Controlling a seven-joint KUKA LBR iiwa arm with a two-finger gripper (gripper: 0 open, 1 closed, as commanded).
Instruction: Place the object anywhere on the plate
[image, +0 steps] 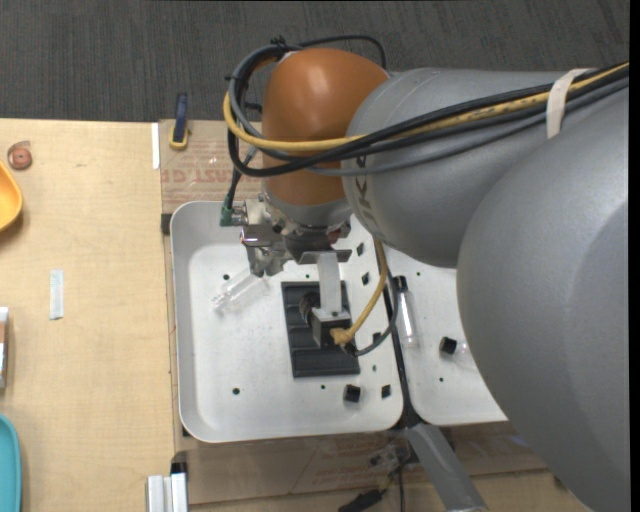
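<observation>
A clear plastic tube lies in the smooth white bin beside the metal hand; whether the hand is open or closed cannot be told.

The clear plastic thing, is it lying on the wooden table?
No, the clear plastic thing lies inside a white bin, next to the wooden table.

arm: 1, reaching in from right | orange band: on top | end effector: pointing down
</observation>
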